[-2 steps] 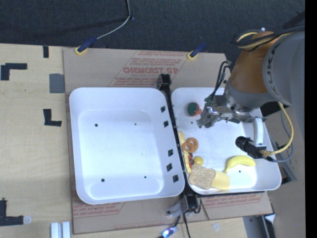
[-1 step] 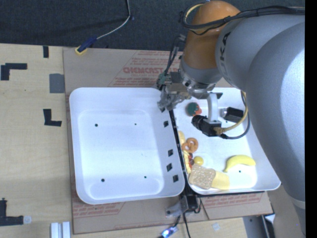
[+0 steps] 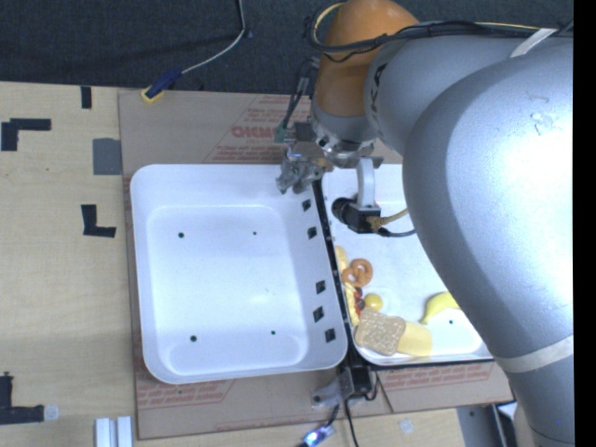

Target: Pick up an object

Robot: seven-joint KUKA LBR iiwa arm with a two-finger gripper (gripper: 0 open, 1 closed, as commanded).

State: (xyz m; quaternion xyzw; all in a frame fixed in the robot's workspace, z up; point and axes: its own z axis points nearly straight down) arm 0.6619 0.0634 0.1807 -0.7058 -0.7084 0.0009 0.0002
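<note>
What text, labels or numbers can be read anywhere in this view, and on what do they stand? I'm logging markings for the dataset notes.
Red printed lettering on the cardboard sheet under the bins: there, but too blurred and cut off by the arm to read.
Black tape marks on the bench top: shapes, not letters.
White bins and gripper: no readable text.

One fixed camera is looking down at a slant on the bench (image 3: 56, 250) — both white bins, the left bin (image 3: 223, 277) and the right bin (image 3: 466, 347), are lying in frame. The arm (image 3: 484, 175) is looming close — reaching in from the right
</note>
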